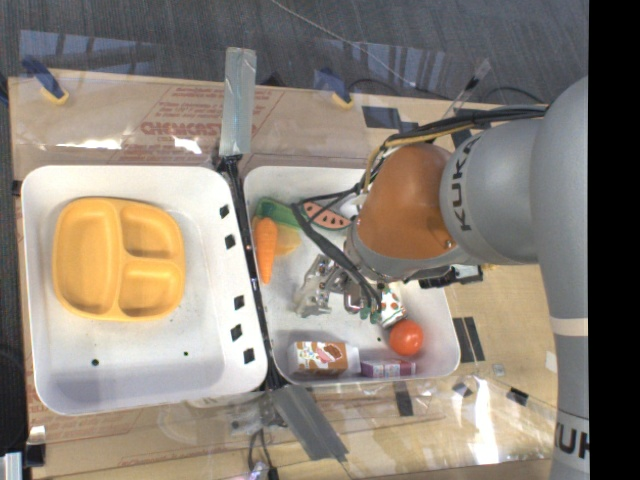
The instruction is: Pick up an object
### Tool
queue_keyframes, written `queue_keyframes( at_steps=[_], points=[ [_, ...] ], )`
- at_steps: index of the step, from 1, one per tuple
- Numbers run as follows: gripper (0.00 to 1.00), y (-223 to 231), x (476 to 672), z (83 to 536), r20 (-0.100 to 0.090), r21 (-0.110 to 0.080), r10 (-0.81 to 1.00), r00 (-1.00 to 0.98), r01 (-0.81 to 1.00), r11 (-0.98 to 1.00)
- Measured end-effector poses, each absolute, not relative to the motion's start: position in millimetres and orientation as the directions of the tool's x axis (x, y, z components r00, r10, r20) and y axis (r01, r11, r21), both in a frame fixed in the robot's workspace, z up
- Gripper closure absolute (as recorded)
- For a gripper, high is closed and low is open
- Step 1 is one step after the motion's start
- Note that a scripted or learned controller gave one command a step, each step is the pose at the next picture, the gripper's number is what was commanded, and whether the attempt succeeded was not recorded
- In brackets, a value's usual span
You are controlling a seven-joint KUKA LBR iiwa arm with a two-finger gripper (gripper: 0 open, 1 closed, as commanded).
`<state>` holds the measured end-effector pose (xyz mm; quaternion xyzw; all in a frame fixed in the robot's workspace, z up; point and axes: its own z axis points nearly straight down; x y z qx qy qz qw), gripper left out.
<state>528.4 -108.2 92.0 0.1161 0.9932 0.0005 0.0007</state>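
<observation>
Orange-banded, my wrist (405, 208) is hanging over the right bin (262, 183), my claw (322, 288) dipping just right of the carrot (266, 248); I cannot tell its grip. Tomato (406, 339) is lying further right.

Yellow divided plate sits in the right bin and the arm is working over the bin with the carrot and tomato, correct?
Not quite. The camera view shows the yellow divided plate in the left bin. The arm's gripper is indeed over the right bin, which holds the carrot and tomato.
</observation>
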Motion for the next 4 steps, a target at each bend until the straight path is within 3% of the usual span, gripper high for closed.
queue_keyframes(
  at_steps=[1, 2, 3, 4],
  points=[
    [1.0, -161.7, 563.9, 291.5, -0.013, 0.0, 0.328, -0.945, 0.328, 0.945],
    [1.0, -149.6, 632.4, 133.1, 0.009, 0.003, 0.021, -1.0, 0.021, 1.0],
    [1.0, -203.0, 635.6, 202.8, -0.004, -0.004, -0.625, -0.78, -0.625, 0.78],
    [1.0, -197.4, 658.4, 288.0, -0.007, -0.005, -0.385, -0.923, -0.385, 0.923]
  ],
)
